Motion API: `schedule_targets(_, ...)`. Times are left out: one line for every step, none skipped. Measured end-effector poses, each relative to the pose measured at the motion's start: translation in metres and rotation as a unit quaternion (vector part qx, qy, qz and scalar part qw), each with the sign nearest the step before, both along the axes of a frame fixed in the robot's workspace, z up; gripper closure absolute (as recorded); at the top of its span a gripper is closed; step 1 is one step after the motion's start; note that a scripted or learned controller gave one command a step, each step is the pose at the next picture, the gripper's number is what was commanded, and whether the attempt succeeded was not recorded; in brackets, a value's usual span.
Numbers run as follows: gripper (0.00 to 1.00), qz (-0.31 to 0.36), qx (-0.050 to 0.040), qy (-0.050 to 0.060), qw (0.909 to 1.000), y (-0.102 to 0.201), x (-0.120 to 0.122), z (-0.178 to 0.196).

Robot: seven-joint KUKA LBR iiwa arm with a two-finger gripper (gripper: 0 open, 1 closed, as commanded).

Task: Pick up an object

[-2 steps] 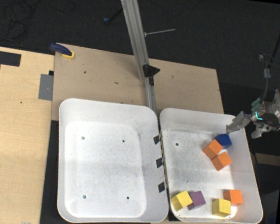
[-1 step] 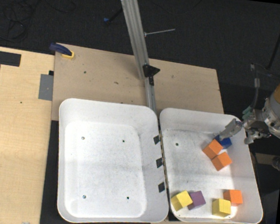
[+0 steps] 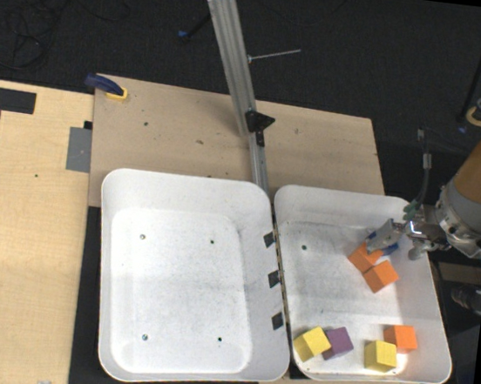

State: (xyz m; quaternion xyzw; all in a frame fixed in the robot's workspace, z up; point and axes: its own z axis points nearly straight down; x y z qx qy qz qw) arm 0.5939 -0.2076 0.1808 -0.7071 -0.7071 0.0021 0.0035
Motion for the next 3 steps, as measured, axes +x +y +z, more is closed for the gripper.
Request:
schedule_targets(0.0,0.001,0.0002,-0.001,1.0,0.005,0.006,-0.048)
schedule_targets(1.0,0.0,-0.0006,-0.002,1.0,0.004,0.007,-0.035)
schedule_targets(1.0,0.0,-0.0014,-0.005,1.0,0.005,0.011,0.008)
